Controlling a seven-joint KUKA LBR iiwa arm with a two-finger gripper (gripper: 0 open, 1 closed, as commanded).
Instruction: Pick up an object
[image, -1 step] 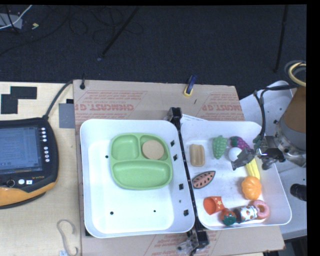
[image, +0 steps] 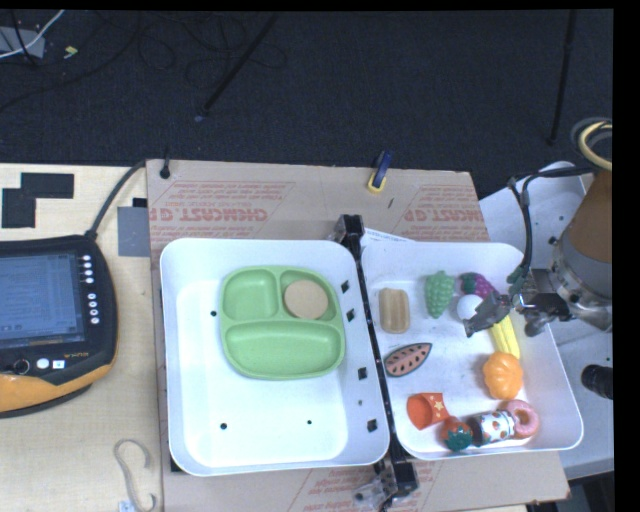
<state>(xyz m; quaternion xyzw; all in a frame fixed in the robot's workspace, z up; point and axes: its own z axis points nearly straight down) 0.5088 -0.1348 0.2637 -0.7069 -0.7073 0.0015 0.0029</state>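
Observation:
My gripper hangs over the right side of the right bin, coming in from the right. Its two dark fingers stand apart, so it is open. Just below and between them lies a yellow corn-like piece; I cannot tell whether the fingers touch it. An orange fruit sits right in front of the yellow piece. A white ball and a purple item lie just left of the gripper.
The right bin also holds green grapes, a tan loaf, a watermelon slice, a red cup, a small can and a pink donut. In the left bin a green divided plate carries a round cookie.

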